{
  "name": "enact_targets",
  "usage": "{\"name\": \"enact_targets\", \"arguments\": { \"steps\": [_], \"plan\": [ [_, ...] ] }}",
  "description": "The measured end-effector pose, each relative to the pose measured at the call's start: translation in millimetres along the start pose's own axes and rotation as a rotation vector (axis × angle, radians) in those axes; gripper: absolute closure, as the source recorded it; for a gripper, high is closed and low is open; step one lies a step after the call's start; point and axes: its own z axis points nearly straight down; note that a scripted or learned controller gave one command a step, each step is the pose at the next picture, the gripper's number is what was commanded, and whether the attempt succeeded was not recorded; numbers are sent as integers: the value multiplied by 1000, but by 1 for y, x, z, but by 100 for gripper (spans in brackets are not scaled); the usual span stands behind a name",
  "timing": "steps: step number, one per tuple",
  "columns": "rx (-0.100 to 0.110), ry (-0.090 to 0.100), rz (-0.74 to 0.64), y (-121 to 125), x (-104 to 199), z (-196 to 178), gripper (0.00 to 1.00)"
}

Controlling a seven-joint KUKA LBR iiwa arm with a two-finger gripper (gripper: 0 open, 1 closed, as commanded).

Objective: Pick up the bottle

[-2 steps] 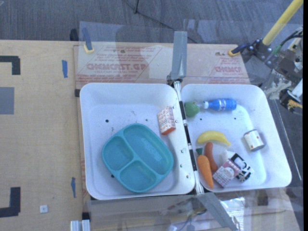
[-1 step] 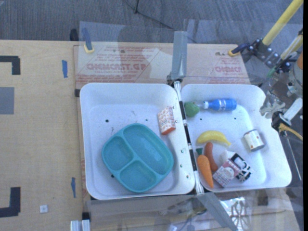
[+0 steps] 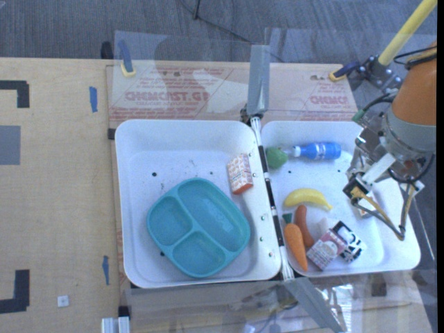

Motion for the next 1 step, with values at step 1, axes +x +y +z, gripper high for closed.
{"name": "enact_targets", "arguments": {
  "steps": [1],
  "plan": [
    [-1,1,0,1,0,-10,100]
  ]
}}
